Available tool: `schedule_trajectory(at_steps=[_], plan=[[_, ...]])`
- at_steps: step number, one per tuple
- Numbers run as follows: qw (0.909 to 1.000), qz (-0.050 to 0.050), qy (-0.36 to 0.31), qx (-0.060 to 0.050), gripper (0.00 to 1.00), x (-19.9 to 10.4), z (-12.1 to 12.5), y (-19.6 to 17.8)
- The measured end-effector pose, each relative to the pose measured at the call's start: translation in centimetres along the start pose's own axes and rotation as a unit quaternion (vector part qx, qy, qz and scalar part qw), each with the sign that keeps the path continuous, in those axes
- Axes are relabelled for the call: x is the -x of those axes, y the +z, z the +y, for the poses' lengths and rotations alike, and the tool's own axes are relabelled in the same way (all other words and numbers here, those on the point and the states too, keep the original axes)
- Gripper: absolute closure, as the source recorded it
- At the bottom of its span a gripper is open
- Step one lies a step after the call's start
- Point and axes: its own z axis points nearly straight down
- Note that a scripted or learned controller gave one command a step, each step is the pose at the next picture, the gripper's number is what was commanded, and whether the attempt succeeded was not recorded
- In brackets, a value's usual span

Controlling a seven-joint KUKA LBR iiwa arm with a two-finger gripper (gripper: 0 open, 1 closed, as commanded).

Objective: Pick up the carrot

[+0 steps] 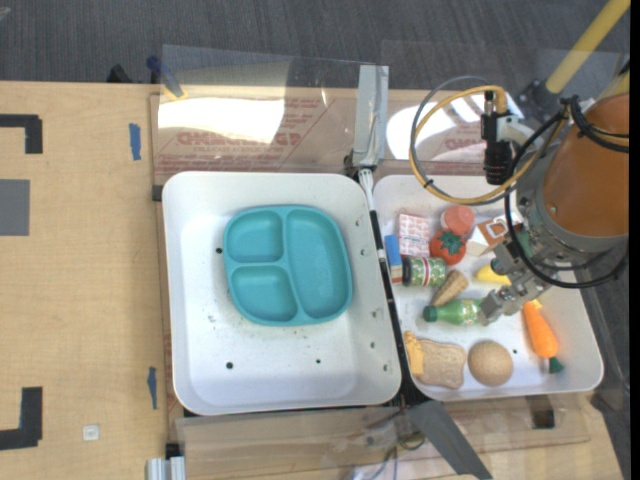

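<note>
The carrot (541,332) is lying in the right bin (580,368), near its right wall, with its small green top pointing toward the front. The tool (508,294) is hanging just beside the carrot's blunt orange end, and I cannot tell what it is doing there. I think it should come down over the middle of the carrot and squeeze across the thin way. The carrot looks smooth, shiny and slippery. The blue tray (288,265) is sitting in the left bin.
</note>
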Motion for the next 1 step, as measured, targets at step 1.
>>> schedule_trajectory(at_steps=[1], plan=[[0.9998,0.002,-0.017,0.001,1.0,-7.76,1.67,-4.61]])
